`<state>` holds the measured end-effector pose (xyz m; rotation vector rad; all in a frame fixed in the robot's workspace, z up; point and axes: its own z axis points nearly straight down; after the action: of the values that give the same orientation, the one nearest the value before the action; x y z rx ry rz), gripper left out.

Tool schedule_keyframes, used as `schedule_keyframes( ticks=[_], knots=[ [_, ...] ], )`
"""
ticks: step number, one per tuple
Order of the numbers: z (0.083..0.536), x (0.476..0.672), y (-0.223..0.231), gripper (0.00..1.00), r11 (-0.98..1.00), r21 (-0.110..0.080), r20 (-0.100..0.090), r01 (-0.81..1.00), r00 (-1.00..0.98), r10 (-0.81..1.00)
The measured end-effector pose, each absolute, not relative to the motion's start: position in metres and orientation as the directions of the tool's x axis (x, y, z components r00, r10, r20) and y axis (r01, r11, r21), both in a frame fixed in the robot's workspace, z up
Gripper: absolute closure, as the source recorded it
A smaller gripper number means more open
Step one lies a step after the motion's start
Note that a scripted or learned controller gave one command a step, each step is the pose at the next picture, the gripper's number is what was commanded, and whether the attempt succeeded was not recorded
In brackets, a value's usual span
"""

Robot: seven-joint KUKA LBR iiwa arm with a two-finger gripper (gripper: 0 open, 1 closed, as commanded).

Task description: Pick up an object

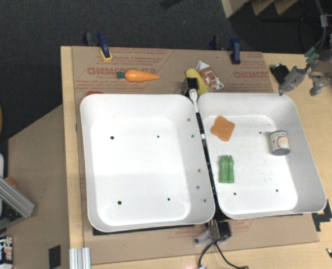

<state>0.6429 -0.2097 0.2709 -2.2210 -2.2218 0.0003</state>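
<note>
The gripper (301, 83) hangs above the far right corner of the right bin (300, 203), its two fingers spread wide with nothing between them. Three candidates lie in that bin: a small can (279, 142) on its side near the right wall, an orange piece (222, 128) toward the left, and a green piece (226, 168) nearer the middle, all well apart from each other. The can looks the likeliest to go wrong: lying down, it could roll away as the fingers close. The green piece is low and flat, so the fingers might skim over it. Behind the bins, on the board, sit a carrot (139, 76) and a small box (209, 78); neither blocks the way. The left bin (98, 217) is no obstacle.
</note>
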Motion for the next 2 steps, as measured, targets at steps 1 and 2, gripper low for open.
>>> schedule_keyframes(
  ticks=[1, 2],
  knots=[
    [0.110, 0.662, -0.171, 0.00, 0.003, -0.015, 0.006, 1.000, -0.003, 1.000],
    [0.133, 0.666, -0.175, 1.00, 0.002, 0.004, -0.002, 1.000, -0.002, 1.000]
  ],
)
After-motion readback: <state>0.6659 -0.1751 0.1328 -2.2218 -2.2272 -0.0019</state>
